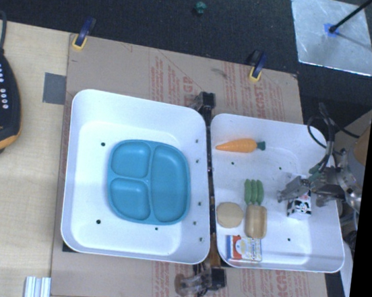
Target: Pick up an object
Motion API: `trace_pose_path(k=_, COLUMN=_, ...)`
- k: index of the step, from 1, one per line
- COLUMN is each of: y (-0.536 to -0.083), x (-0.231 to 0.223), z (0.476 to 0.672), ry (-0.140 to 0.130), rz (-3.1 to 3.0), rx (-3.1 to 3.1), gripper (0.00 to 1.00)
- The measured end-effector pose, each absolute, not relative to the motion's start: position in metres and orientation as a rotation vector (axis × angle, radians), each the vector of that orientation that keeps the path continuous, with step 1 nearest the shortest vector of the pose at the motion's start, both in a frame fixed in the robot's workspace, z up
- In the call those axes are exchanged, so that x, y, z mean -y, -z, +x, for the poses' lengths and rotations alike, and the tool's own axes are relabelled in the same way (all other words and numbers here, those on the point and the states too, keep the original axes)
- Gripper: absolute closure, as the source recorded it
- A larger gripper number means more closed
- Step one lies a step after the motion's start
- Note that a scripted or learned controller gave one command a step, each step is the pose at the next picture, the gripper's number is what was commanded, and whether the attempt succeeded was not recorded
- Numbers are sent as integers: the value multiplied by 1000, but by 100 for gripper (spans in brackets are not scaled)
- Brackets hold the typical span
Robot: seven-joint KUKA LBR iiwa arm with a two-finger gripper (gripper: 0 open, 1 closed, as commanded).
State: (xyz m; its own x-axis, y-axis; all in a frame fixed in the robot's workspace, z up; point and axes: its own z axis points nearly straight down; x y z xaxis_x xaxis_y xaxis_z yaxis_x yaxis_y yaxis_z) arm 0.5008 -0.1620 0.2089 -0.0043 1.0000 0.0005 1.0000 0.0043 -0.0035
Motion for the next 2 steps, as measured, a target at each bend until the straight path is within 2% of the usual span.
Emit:
trace_pose_path(k=1, y=-103, x=109, z=550, ry=-7, rz=-2211, rx=2225, gripper=0)
trace_pose_path(k=2, y=-92, x=105, z=589, ry=-5, rz=-2214, rx=2227, gripper=0)
